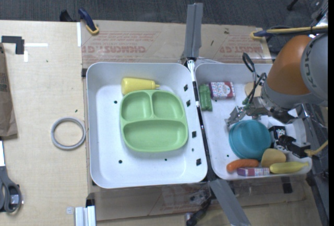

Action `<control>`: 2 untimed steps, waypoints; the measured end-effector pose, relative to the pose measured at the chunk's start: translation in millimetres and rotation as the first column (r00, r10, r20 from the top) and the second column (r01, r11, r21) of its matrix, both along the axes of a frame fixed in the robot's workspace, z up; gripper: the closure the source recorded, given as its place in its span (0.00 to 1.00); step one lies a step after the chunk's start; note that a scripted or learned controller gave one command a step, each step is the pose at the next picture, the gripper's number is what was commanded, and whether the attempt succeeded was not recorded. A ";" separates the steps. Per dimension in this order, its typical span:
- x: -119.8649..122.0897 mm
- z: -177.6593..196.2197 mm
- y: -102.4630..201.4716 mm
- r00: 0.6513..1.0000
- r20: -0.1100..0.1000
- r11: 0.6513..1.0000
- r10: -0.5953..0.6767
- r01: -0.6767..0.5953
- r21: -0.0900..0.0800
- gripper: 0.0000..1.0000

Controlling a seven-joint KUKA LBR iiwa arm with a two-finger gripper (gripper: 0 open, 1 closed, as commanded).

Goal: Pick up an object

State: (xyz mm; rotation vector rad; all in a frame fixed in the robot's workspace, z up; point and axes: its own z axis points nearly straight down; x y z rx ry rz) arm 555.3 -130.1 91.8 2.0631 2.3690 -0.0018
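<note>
Noted in right bin (222, 178): gripper (239, 114) low over blue bowl's (250, 139) upper-left rim, finger state not discernible, with red carton (222, 90), green packet (204, 98), carrot (242, 165) and banana (288, 167) nearby; in left bin (99, 131): green divided plate (154, 120) beside yellow bottle (138, 84).

The arm (297, 71) runs off the picture's right edge and covers the right bin's (219, 165) far corner behind the claw (237, 115). Whether the claw's fingers are parted cannot be told. The teal bowl (250, 139) just below the claw hides part of the tan piece (274, 157). Far left of the claw, scissors (9, 194) and a brown bag (6, 99) are cut by the edge.
</note>
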 end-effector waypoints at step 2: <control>-49.1 7.0 23.1 0.994 0.035 0.995 0.104 -0.104 -0.010 0.00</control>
